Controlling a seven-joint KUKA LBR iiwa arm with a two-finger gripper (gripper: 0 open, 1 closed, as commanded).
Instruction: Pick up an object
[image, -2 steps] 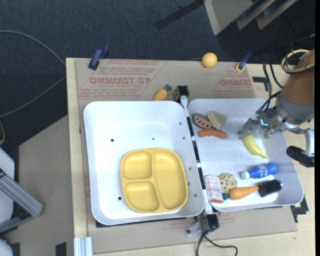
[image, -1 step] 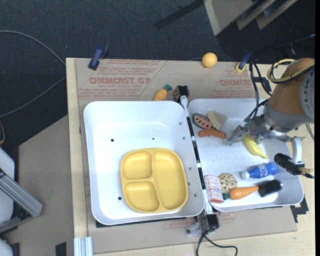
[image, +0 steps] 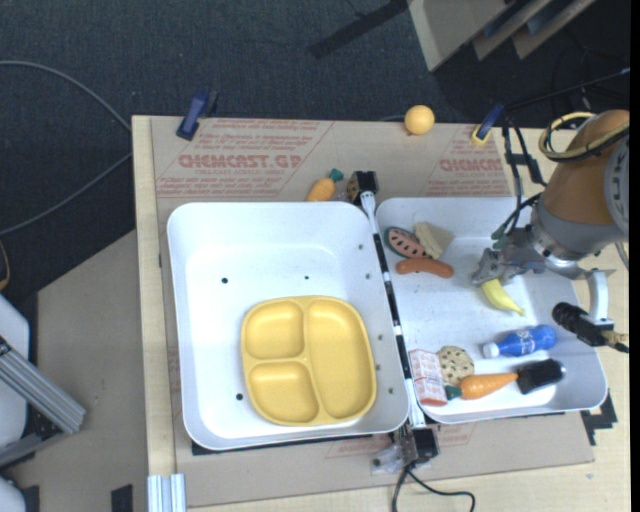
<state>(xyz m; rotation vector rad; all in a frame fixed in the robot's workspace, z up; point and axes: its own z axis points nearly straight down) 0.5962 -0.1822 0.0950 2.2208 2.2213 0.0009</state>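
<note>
The right bin holds several toy items: a yellow banana, a blue bottle, an orange carrot, a black brush, a cookie, a red-and-white packet, a sausage, a striped slice and a beige piece. My gripper is low in this bin, just above the banana's upper end. The arm hides how its tips stand.
The left bin holds a yellow divided tray. Behind the bins lie a small orange toy and an orange ball. Blue clamps sit at the board's back edge.
</note>
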